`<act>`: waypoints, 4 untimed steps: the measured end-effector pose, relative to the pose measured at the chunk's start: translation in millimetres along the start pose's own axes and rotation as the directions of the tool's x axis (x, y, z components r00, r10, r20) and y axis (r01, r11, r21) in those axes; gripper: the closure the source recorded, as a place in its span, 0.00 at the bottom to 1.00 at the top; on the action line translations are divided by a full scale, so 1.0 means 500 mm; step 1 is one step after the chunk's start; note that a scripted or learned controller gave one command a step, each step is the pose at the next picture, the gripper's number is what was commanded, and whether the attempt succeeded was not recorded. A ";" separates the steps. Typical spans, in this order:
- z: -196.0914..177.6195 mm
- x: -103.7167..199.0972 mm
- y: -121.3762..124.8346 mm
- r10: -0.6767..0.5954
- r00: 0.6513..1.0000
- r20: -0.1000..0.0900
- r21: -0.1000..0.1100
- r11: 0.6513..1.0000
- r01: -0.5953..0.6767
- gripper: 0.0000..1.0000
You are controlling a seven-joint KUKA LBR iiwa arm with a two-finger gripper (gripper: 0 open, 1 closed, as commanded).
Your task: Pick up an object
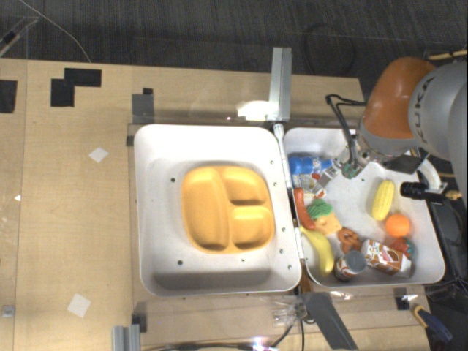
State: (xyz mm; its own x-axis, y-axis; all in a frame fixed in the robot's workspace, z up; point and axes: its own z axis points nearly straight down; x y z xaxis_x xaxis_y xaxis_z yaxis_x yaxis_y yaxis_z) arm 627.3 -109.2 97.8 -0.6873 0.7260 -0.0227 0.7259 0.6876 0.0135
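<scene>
The hand (pixel 349 168) is hanging over the far part of the right bin (pixel 431 269), close to its middle, below the grey arm (pixel 439 115) with its orange band (pixel 391 97); whether it is open or closed cannot be told. A blue packet (pixel 302 167) is lying just beside the hand toward the left wall. A toy corn cob (pixel 382 199) is lying near the hand toward the right wall, with an orange (pixel 398 225) just nearer the front. A green leafy toy (pixel 319 210) is sitting mid-bin, a banana (pixel 319 248) is lying along the front-left corner, and a can (pixel 349 264) and a printed packet (pixel 386 257) are resting at the front edge; its print is too small to read. The left bin (pixel 153 196) is holding a yellow divided tray (pixel 227 207) at its centre. Both bins are sitting on a pale wooden tabletop (pixel 66 218), with dark carpet (pixel 219 13) beyond the far edge.
</scene>
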 end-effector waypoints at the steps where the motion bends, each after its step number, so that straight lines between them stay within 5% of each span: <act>1: 0.002 -0.044 0.058 0.107 0.994 -0.014 0.012 0.994 -0.107 0.00; 2: 0.003 -0.041 0.072 0.281 0.960 -0.016 0.015 0.960 -0.281 0.00; 3: -0.002 0.032 -0.044 0.234 0.972 -0.003 -0.005 0.972 -0.234 0.00; 4: 0.002 -0.024 0.060 0.367 0.930 -0.003 -0.002 0.930 -0.367 0.00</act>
State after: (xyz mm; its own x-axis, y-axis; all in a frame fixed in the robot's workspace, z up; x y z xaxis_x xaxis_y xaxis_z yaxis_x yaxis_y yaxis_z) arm 657.6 -97.3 97.4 -0.3730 0.9277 -0.0137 0.9274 0.3732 0.0231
